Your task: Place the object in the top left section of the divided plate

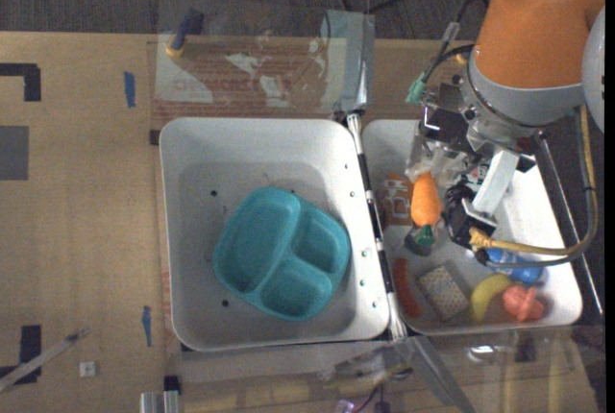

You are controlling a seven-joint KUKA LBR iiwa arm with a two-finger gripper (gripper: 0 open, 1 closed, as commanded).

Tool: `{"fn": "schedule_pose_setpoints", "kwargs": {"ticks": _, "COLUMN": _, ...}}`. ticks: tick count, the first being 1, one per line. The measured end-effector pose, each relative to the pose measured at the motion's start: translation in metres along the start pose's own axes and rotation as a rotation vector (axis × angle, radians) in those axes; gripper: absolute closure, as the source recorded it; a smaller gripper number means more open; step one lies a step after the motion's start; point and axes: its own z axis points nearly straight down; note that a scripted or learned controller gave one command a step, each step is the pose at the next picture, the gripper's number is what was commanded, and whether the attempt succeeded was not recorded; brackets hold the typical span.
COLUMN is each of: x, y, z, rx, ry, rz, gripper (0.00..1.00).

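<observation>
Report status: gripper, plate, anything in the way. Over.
Gripper low in right bin, at upper end of carrot. Carrot not on divided plate. Plate in left bin. Bin walls between them.

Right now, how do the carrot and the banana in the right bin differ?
Colour: the carrot is orange with a green end; the banana is plain yellow.
Shape: the carrot is straight, the banana curved.
Place: the carrot lies around the middle of the bin's length, near its left wall; the banana lies close to the front wall.
Shared: both are in the right bin, and neither is on the teal plate.
</observation>
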Motion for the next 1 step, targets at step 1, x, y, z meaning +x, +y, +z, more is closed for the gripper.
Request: {"fn": "schedule_pose_setpoints", "kwargs": {"ticks": 1, "x": 0.0642, "y": -0.0472, "z": 0.1315, "rx": 0.003, "ry": -0.001, "rz": -0.066, "gripper": 1.00}}
